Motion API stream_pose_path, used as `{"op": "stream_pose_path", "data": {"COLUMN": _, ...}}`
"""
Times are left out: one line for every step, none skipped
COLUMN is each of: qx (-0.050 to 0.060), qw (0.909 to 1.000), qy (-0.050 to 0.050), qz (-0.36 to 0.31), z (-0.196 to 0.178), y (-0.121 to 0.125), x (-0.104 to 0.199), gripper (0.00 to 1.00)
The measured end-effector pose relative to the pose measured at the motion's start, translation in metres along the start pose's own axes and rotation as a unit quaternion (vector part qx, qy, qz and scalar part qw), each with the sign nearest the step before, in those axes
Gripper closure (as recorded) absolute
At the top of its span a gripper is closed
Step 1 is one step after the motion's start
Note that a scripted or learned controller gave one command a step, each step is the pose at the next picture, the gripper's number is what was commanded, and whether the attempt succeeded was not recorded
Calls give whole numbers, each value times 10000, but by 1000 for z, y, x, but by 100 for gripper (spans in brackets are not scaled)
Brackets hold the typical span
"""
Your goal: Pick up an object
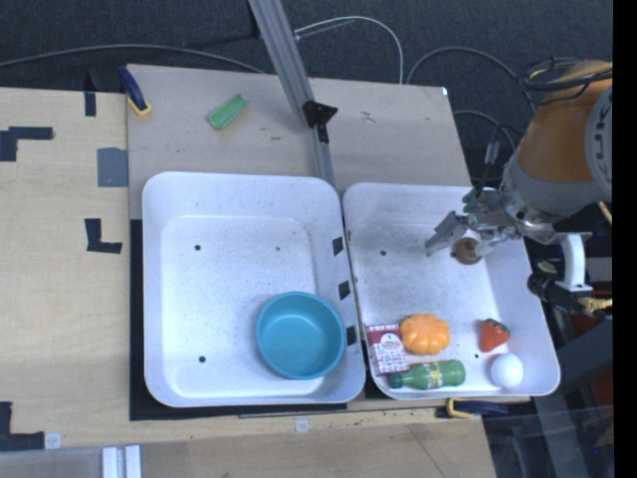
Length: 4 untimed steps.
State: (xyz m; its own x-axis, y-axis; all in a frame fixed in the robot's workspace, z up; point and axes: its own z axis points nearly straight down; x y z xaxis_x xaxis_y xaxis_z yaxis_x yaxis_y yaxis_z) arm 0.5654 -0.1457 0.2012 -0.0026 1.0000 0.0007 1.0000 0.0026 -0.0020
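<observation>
Camera view: arm (562,157) reaches in, pincer (460,239) low over right bin (418,207)

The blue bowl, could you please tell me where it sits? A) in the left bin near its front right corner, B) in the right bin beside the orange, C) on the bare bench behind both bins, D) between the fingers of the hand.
A: the blue bowl rests inside the left bin, close to its front right corner, apart from the food items in the right bin.
</observation>
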Motion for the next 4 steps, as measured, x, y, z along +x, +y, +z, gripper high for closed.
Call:
{"op": "stream_pose_path", "data": {"qx": -3, "qw": 10000, "qy": -1, "qz": 1, "z": 0, "y": 0, "x": 0, "gripper": 0}}
{"op": "stream_pose_path", "data": {"qx": 20, "qw": 10000, "qy": -4, "qz": 5, "z": 44, "y": 3, "x": 1, "gripper": 0}}
{"op": "stream_pose_path", "data": {"qx": 32, "qw": 10000, "qy": -2, "qz": 9, "z": 107, "y": 0, "x": -4, "gripper": 0}}
{"op": "stream_pose_path", "data": {"qx": -7, "qw": 10000, "qy": -4, "qz": 7, "z": 112, "y": 0, "x": -4, "gripper": 0}}
